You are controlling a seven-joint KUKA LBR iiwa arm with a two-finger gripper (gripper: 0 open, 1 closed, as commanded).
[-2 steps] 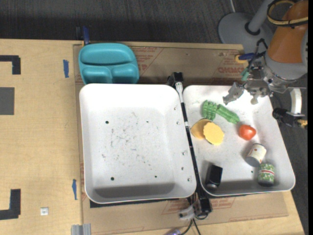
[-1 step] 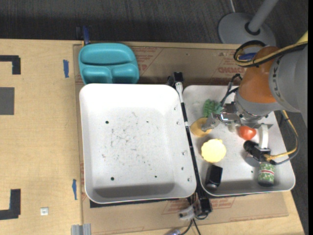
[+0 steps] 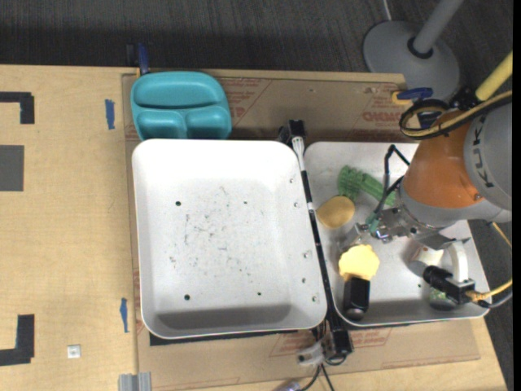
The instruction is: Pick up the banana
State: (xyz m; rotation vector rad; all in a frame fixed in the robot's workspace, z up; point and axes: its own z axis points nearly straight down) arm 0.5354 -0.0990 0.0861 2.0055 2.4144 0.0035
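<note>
The banana (image 3: 359, 261), a short yellow piece, lay in the right bin (image 3: 383, 314) near its left wall, low in the frame. A black block (image 3: 356, 296) sat just below it, a tan round object (image 3: 335, 212) just above, and a green ridged item (image 3: 359, 182) higher still. The pincer (image 3: 383, 225) hung to the banana's upper right; whether it was apart or together could not be told. The left bin (image 3: 220, 300) filled the frame's centre, a teal divided tray (image 3: 181, 104) on the worktop (image 3: 57, 243) above it.

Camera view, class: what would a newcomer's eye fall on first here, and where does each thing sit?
The arm's orange band stands out at the right, over the right bin. In that bin lies a bright yellow piece, with a green object farther back. A teal divided tray sits behind the left bin.
</note>
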